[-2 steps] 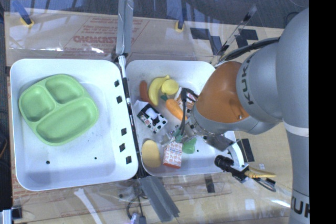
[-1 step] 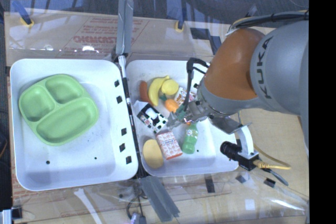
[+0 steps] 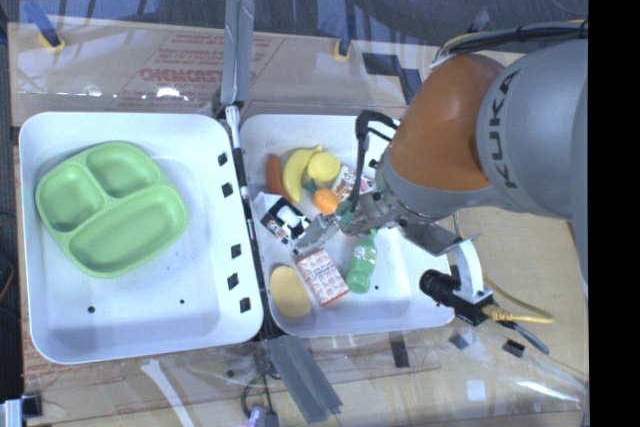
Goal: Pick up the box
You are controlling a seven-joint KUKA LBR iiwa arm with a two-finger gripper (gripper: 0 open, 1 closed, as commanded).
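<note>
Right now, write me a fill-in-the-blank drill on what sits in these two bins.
1. The green divided plate lies in the ____ bin.
2. The box lies in the ____ bin.
3. The green bottle lies just ____ of the box.
4. The banana's colour is ____.

Missing words: left; right; right; yellow.

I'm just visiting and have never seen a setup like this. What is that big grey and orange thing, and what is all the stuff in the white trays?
That is a robot arm, seen from a camera fixed above the bench. Its tool reaches into the right bin, which holds a small red and white box, a green bottle, a banana, an orange ball and a round yellow piece. The left bin holds a green divided plate. I cannot tell whether the tool holds anything.
</note>
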